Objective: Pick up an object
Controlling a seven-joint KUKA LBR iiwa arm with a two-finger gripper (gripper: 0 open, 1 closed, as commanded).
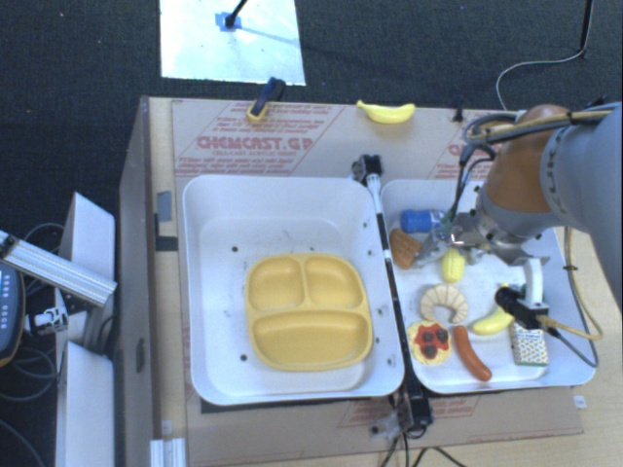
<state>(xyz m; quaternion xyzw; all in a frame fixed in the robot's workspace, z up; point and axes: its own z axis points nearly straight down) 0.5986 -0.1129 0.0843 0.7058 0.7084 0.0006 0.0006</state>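
Toys crowd the right bin (574, 363): nearest lie a sausage (472, 353), pizza slice (430, 342) and croissant (445, 304); farther back sits a blue cup (420, 221). Gripper (454, 244) hovers over a yellow lemon (453, 266); whether it is grasping anything cannot be told. Left bin (209, 212) bears a yellow divided plate (308, 310).

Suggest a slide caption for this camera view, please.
Grey arm's claw low over toy food in the right white bin; yellow plastic divided tray in the left white bin.

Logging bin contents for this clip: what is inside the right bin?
The right bin holds a croissant, small pizza, sausage, banana, lemon, blue can and waffle. The arm covers the far right corner.
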